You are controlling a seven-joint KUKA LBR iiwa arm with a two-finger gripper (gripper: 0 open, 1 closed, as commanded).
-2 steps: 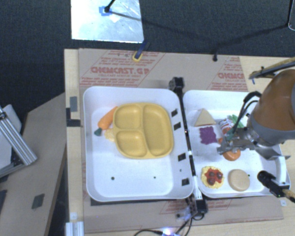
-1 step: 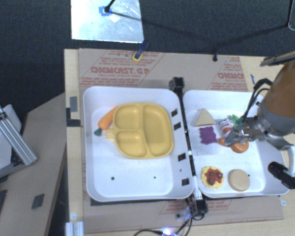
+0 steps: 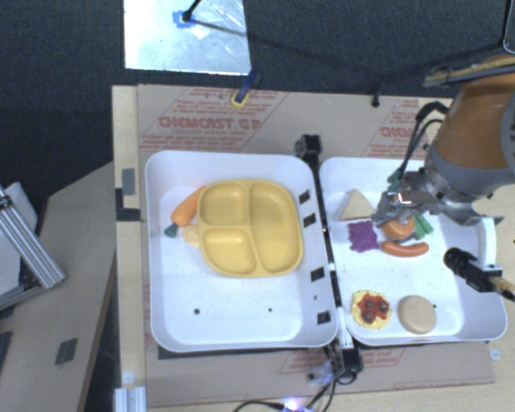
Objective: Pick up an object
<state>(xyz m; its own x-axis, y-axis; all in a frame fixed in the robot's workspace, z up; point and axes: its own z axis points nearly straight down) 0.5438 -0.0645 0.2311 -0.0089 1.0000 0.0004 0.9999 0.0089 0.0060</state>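
Note:
My gripper (image 3: 398, 214) hangs low over the right bin (image 3: 463, 316), just above an orange toy piece (image 3: 401, 228) with a green piece (image 3: 423, 225) beside it. A red sausage (image 3: 404, 249) lies just below them, a purple toy (image 3: 362, 235) to the left, and a tan wedge (image 3: 357, 204) at the upper left. A small pizza (image 3: 371, 308) and a beige bun (image 3: 417, 314) sit near the bin's front edge. The fingers are hidden among the gripper body and the toys.
The left bin (image 3: 180, 307) holds a yellow divided plate (image 3: 245, 227) with a toy carrot (image 3: 187, 206) at its left edge. A black divider (image 3: 322, 230) separates the bins. The arm's black fitting (image 3: 472, 271) overhangs the right bin's right side.

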